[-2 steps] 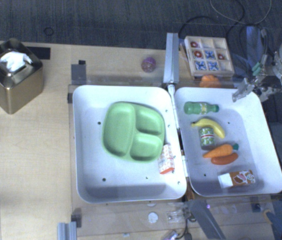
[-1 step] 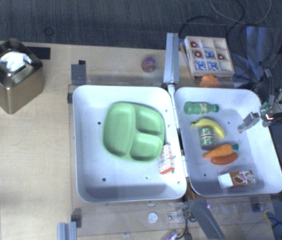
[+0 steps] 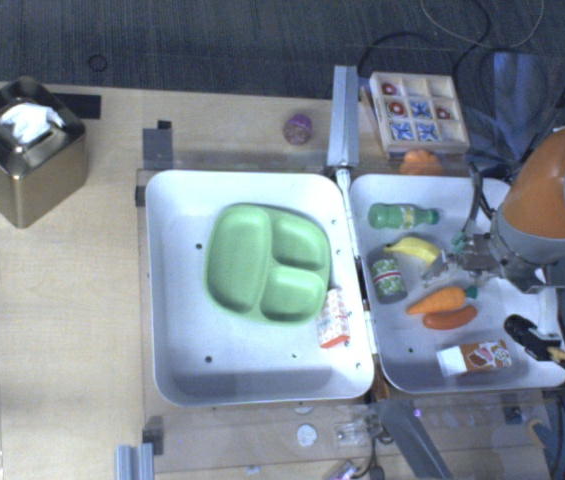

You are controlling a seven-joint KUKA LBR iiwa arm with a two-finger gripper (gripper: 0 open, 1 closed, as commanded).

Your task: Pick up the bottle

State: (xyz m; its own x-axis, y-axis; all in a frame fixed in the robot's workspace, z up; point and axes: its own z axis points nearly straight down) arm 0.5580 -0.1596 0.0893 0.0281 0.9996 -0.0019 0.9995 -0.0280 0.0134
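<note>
The bottle (image 3: pixel 403 216) is green with a white label and a yellow cap. It lies on its side at the back of the right bin (image 3: pixel 532 368). My gripper (image 3: pixel 454 256) hangs over the middle of that bin, to the right of the bottle and nearer the front, apart from it. It is just right of a yellow fruit (image 3: pixel 414 250) and above a carrot (image 3: pixel 437 301). Nothing shows in its grasp. The arm's orange band (image 3: pixel 552 183) sits over the bin's right side.
The right bin also holds a small can (image 3: pixel 389 276), a red sausage (image 3: pixel 450 317) and a brown carton (image 3: pixel 477 357). In the left bin (image 3: pixel 177 368) lie a green divided plate (image 3: pixel 267 261) and a small packet (image 3: pixel 335 320). A tic-tac-toe board (image 3: pixel 417 111) sits behind the bins.
</note>
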